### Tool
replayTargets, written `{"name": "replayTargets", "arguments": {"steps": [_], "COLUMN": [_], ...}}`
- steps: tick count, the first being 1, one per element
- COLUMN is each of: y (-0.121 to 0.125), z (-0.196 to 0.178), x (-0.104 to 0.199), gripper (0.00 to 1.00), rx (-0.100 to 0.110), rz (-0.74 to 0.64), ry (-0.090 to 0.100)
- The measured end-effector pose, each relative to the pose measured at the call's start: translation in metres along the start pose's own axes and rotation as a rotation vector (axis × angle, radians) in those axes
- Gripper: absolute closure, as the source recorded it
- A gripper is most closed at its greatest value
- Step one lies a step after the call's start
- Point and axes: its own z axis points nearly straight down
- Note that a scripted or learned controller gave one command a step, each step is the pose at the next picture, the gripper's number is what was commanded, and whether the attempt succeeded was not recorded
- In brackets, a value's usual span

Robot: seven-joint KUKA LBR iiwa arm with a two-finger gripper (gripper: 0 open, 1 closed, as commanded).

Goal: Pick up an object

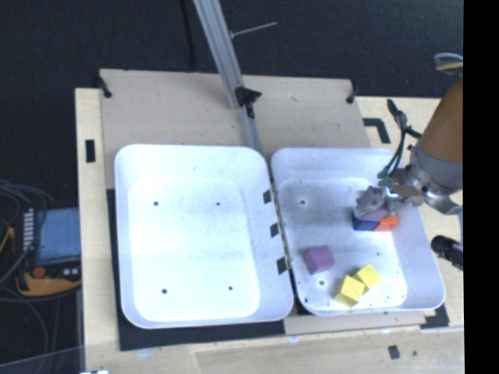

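My gripper [373,206] hangs low over the right bin [312,179], near its right side. Directly under its tip lie a blue block [362,224] and an orange block [387,223], side by side and partly covered by the gripper. A purple block [318,259] sits toward the bin's middle front. Two yellow blocks [351,289] [369,276] rest close together near the front edge. The grey arm with its orange band [444,131] comes in from the right.
The left bin [195,236] stands beside the right one, with small clips along the shared wall. A slanted metal pole [222,49] rises behind the bins. Cables and a small box [54,236] lie off the bench's left.
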Motion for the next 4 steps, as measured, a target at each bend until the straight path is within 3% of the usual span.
{"name": "replayTargets", "arguments": {"steps": [4], "y": [-0.024], "z": [0.007], "x": [0.227], "gripper": [1.0], "rx": [0.006], "rz": [-0.013], "ry": [0.005]}}
